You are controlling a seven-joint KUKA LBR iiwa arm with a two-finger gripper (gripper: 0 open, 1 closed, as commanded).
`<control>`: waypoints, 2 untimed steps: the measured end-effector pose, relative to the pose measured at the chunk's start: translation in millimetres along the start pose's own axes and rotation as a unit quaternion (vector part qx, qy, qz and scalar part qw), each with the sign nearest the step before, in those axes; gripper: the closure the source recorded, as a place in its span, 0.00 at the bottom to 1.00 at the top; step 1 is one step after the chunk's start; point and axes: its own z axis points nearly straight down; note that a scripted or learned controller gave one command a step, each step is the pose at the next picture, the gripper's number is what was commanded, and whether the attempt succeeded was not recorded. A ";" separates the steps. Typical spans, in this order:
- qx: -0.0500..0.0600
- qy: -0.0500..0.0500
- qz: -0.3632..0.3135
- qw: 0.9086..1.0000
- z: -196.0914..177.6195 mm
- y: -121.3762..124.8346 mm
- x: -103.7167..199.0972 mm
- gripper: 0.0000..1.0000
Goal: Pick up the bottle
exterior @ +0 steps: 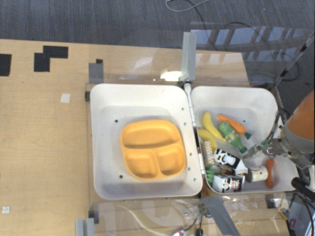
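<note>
Looking at the right bin (266,100), you'll find the green bottle (231,135) lying tilted btwn banana (211,126) & carrot (232,123), packed w/ clutter. Arm (301,127) hangs at the bin's right edge; grip state: can't tell.

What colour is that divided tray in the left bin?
Yellow-orange; the divided tray shows plainly in the camera view.
</note>
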 end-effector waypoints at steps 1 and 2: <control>0.000 -0.001 0.019 1.000 0.1 19.9 15.4 0.00; 0.004 -0.001 0.156 0.988 -169.8 -0.5 -0.8 0.00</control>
